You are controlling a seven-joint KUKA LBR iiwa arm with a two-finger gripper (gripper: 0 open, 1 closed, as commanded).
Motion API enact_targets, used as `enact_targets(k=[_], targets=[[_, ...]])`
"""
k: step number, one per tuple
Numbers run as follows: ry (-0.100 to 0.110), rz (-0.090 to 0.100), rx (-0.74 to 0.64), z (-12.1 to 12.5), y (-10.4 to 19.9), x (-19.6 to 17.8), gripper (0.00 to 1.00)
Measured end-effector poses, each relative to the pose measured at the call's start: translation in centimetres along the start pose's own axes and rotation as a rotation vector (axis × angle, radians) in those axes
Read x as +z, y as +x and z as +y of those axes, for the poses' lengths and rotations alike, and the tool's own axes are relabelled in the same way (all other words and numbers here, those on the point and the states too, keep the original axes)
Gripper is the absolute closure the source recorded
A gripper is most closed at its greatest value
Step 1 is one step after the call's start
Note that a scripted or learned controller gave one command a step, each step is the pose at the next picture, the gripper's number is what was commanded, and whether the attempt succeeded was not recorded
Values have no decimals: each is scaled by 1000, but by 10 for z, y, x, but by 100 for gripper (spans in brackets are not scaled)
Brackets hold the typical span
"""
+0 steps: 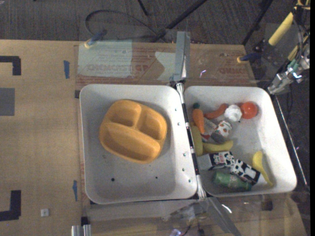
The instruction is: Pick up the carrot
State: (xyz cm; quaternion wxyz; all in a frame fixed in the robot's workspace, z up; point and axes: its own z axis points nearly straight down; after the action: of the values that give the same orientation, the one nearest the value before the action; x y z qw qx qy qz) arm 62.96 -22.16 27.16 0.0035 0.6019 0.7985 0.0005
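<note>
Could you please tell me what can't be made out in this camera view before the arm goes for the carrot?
- Pincer: at the right edge, small and blurred; open or shut is unclear.
- Carrot: its lower end is crowded by the small toys, so its full length is uncertain.
- Cow-patterned cartons: print too small to read.
- Green bottle: label blurred.
</note>
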Motion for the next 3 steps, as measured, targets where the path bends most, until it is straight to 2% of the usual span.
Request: enact_targets(k=[1, 2, 3], targets=[[-3, -1, -408, 16, 7, -4, 100], [-10, -8, -409, 18, 7, -17, 100], [-1, 4, -873, 28, 30, -2, 100]])
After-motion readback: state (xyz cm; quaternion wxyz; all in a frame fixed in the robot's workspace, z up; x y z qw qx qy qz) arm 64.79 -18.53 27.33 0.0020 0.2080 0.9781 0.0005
